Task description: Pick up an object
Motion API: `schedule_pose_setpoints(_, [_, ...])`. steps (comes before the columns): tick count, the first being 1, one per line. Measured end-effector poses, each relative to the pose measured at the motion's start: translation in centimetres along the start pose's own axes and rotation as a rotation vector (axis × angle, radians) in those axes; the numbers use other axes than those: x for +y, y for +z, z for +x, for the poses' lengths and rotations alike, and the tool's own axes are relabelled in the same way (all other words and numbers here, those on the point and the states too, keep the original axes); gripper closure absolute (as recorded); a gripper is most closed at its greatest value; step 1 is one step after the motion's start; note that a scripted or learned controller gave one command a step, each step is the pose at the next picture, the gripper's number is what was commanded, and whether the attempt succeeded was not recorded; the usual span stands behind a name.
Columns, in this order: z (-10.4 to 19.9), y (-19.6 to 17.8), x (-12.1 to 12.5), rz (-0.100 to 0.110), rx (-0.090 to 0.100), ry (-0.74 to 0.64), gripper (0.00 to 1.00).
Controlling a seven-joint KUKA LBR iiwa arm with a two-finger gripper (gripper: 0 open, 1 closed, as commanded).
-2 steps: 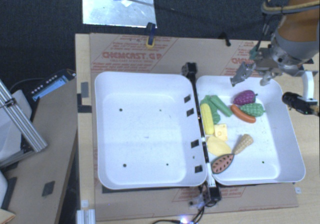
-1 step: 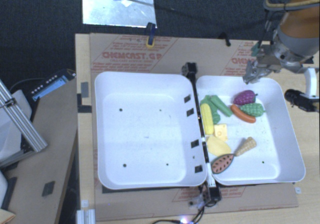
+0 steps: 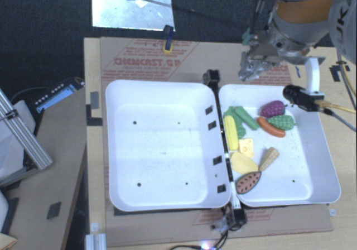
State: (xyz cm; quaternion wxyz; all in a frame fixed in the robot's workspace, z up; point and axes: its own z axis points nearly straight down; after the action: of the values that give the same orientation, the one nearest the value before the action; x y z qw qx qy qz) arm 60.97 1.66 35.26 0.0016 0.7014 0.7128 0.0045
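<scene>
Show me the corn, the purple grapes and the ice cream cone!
corn [image 3: 230, 132], camera view, middle of the cob
grapes [image 3: 272, 109], camera view, middle of the bunch
cone [image 3: 269, 158], camera view, middle of the waffle part

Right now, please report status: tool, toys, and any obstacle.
Tool above the far rim of right bin, holding nothing. Toys grouped in that bin, corn by the divider. Nothing blocking.

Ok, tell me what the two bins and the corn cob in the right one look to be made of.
Bins: likely thin moulded plastic, white and smooth, judging by the rounded corners and soft sheen. Corn cob: probably toy plastic, given its uniform bright yellow and slightly glossy surface; foam or rubber can't be ruled out.
</scene>
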Motion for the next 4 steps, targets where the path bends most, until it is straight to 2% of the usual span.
schedule_pose_setpoints(1, [6.4,-9.4,0.5,-0.005,0.0,0.003,1.0])
schedule_pose_setpoints(2, [11.7,-14.3,2.1,0.0,-0.001,0.007,1.0])
schedule_pose_setpoints(3, [15.6,-18.4,2.9,0.002,-0.002,0.009,1.0])
schedule_pose_setpoints(4, [20.0,-18.2,-3.3,0.01,-0.002,0.007,1.0])
